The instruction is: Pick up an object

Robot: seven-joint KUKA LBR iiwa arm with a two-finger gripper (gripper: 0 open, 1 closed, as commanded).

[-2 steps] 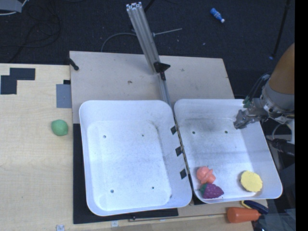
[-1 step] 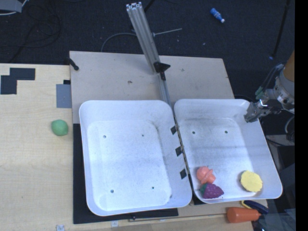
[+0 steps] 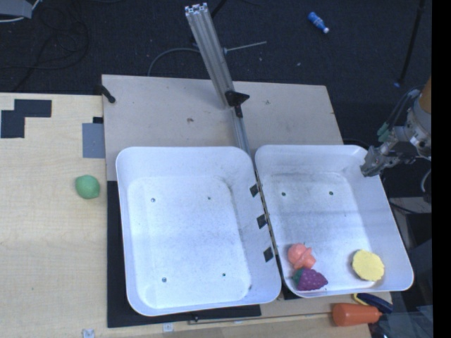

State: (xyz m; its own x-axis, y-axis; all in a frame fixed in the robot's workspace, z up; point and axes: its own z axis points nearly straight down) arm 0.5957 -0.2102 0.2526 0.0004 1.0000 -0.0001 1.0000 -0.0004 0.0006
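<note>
While our gripper (image 3: 372,162) hangs over the right bin (image 3: 394,231) rim, grip state impossible to tell, we see the roundish yellow piece (image 3: 368,265), without clear long axis, lying well below it, near that bin's lower corner.

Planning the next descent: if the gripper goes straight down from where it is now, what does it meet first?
Probably the gripper meets the right-hand white bin near its far right rim, not a toy; depth is unclear.
</note>
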